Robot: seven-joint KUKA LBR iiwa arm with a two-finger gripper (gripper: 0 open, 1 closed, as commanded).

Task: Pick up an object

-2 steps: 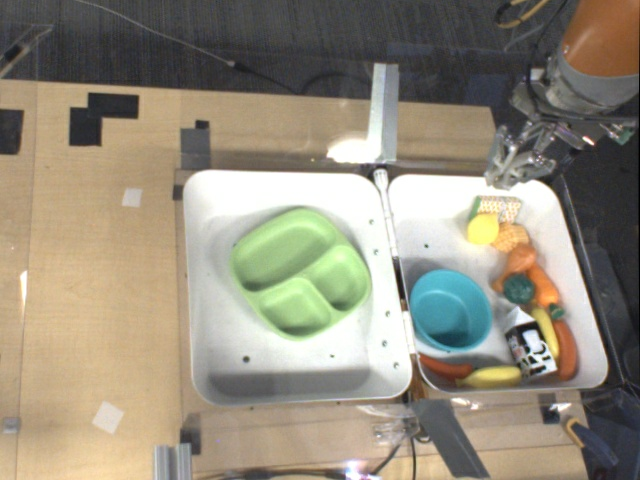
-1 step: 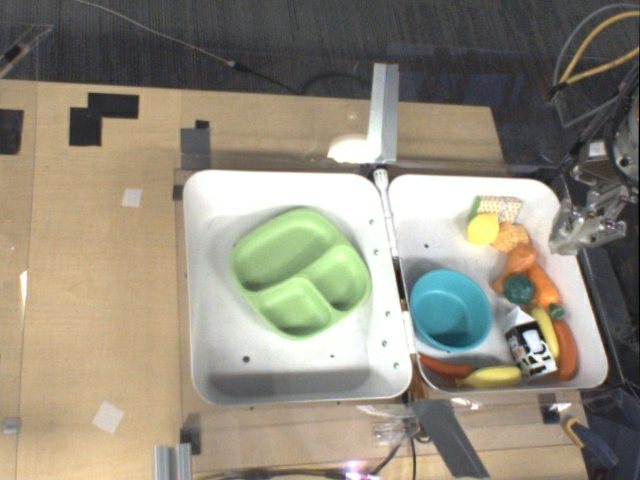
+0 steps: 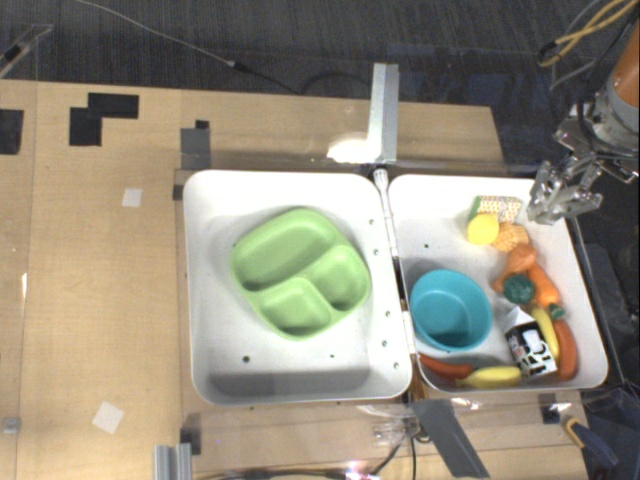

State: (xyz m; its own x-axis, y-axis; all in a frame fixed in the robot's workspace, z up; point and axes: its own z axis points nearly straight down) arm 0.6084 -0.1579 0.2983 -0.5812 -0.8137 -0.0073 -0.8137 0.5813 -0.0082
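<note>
Grey metal gripper [image 3: 563, 196] hangs over the right bin's [image 3: 590, 298] far right corner, nothing between its fingers; whether they are spread or closed I cannot tell. To do well, it should descend squarely over one toy lying apart, such as the yellow lemon [image 3: 483, 230] just beside it. That bin also holds a blue bowl [image 3: 450, 310], carrot [image 3: 530, 273], banana [image 3: 492, 376] and a small can [image 3: 530, 348]. The left bin [image 3: 205, 298] holds a green divided plate [image 3: 300, 271].
</note>
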